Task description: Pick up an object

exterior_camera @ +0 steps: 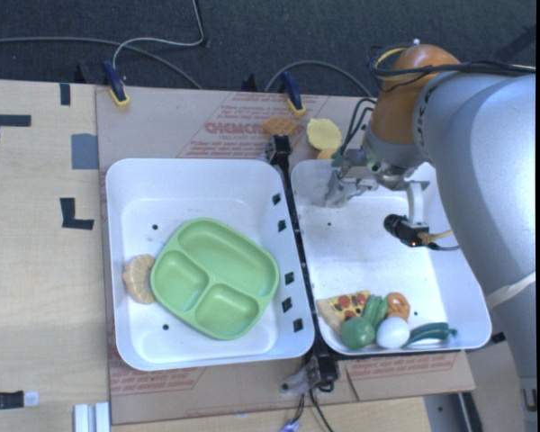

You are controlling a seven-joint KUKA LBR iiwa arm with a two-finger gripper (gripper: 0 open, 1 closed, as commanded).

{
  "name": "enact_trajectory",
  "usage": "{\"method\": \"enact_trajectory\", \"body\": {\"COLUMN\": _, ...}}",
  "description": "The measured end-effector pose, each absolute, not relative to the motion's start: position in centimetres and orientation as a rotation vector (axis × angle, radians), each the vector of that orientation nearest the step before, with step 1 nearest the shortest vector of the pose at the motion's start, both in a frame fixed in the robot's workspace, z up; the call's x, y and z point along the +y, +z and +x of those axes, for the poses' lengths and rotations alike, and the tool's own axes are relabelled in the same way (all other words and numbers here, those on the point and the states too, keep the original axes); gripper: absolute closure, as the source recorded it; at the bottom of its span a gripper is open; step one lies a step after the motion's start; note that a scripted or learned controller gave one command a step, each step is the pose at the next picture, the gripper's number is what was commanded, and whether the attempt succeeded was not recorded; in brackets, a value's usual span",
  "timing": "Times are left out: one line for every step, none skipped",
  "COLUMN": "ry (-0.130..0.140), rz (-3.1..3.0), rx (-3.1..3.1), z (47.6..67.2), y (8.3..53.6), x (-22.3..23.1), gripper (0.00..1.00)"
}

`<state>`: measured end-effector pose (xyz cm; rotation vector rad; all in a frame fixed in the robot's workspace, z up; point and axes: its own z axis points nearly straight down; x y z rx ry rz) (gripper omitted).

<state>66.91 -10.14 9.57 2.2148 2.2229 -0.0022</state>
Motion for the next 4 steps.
{"method": "enact_trajectory", "body": {"ry": -0.003, "rz": 2.215, "rx": 2.223, "z": 66.9, "y": 9.5, "x": -10.1, "gripper": 0.00}}
{"method": "enact_trajectory", "body": {"ry": -0.001, "rz": 2.219, "rx": 2.222, "z": 66.9, "y": 8.5, "x": -10.5, "gripper": 0.00}}
{"method": "enact_trajectory", "body": {"ry": -0.002, "rz": 2.215, "rx": 2.222, "z": 66.9, "y": 9.6, "x": -10.4, "gripper": 1.00}}
{"method": "enact_trajectory", "body": {"ry": -0.003, "rz": 2.215, "rx": 2.222, "z": 66.9, "y": 9.5, "x": -10.5, "gripper": 0.00}}
